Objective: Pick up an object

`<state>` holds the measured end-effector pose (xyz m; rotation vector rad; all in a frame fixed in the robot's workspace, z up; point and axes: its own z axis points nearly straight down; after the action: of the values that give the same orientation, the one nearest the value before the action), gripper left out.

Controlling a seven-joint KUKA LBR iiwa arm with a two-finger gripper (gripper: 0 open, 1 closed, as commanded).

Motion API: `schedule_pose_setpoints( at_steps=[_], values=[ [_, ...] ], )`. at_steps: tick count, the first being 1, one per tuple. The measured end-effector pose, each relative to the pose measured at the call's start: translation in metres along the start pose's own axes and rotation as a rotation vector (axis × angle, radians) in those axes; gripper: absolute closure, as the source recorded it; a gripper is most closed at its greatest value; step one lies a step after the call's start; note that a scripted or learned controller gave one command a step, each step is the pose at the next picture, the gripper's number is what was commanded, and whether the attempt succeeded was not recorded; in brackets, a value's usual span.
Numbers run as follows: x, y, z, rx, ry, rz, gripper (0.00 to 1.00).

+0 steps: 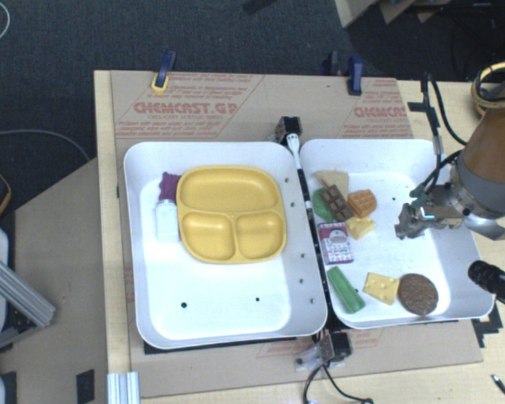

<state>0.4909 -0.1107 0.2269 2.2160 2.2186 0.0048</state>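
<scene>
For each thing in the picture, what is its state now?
gripper: over the right bin, nothing between its fingers
yellow tray: lying flat in the left bin, compartments up
white bottle: lying on its side beside the tray
green stick: lying flat
brown cookie: lying flat

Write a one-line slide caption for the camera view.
Gripper above the right bin of toy food; yellow tray in left bin.

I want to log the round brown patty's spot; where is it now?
The round brown patty lies in the right bin, near its front right corner, just right of the yellow cheese wedge and below the gripper.
</scene>
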Motion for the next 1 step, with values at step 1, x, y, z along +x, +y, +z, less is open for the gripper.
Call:
schedule_pose_setpoints(
  at_steps=[1],
  values=[
    [0.0601,0.0195,-0.0003,0.003,0.002,-0.005,1.0]
  ],
)
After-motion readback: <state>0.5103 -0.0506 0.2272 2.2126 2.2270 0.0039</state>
